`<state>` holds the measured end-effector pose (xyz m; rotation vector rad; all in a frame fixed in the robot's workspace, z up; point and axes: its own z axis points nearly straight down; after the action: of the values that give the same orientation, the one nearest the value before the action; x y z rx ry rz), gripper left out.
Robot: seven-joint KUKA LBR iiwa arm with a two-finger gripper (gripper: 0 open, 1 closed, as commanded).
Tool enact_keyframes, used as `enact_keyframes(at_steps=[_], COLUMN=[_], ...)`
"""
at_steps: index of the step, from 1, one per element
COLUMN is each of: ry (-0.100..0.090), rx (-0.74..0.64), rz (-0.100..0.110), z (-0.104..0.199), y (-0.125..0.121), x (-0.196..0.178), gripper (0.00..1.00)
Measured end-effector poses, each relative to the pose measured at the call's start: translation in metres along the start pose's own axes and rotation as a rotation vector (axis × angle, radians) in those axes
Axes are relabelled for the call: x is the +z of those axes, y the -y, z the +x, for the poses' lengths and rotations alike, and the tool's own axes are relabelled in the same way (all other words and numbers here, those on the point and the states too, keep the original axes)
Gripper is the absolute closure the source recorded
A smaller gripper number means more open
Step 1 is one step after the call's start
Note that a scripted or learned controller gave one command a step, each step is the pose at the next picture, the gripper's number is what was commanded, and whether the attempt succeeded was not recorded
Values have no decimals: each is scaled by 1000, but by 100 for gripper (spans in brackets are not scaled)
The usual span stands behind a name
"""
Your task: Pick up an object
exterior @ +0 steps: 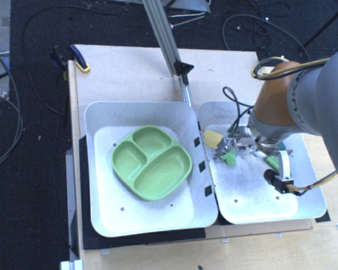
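Lying flat, small green object (230, 158)

Robotics lab: bench-mounted bins (101, 167), loose floor cables (22, 94)

Fixed above the bench (129, 66), looking down at a slant, with the far edge of the bench toward the top of the frame and the near edge at the bottom. Set far enough back to take in both white bins, the left bin (101, 167) and the right bin (259, 204), side by side, plus dark floor and cables around the bench. Faces the scene so that the grey arm (310, 103) comes in from the right side.
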<state>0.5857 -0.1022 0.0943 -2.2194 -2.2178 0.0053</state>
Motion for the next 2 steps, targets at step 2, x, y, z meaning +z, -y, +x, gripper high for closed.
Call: enact_keyframes(at_steps=[2], ry=[2], rx=[-3], rz=[-12], z=[-2], y=[-9], x=[-76], gripper=[100])
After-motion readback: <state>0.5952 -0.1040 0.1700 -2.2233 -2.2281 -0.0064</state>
